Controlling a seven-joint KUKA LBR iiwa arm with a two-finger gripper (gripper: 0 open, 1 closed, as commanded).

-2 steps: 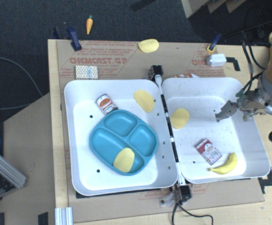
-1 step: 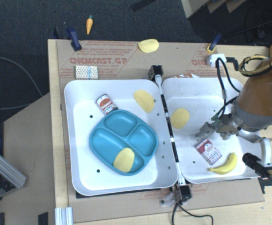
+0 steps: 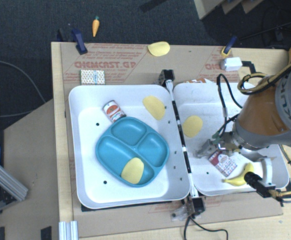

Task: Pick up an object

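Your claw point(image 3: 211, 148), metal fingers apart, sits low just left of the glossy red-white packet point(image 3: 223, 163).

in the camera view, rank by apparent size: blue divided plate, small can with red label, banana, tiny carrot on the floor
Largest to smallest:
1. blue divided plastic plate
2. yellow banana
3. small can with red label, close to the banana, unsure
4. tiny orange carrot

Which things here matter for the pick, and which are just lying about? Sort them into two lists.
In play, near the claw in the right bin:
- small red and white packet
- banana
- yellow chip

Lying about:
- blue divided plate with a yellow piece, left bin
- small can
- yellow chip
- yellow piece and patterned packet on the bench
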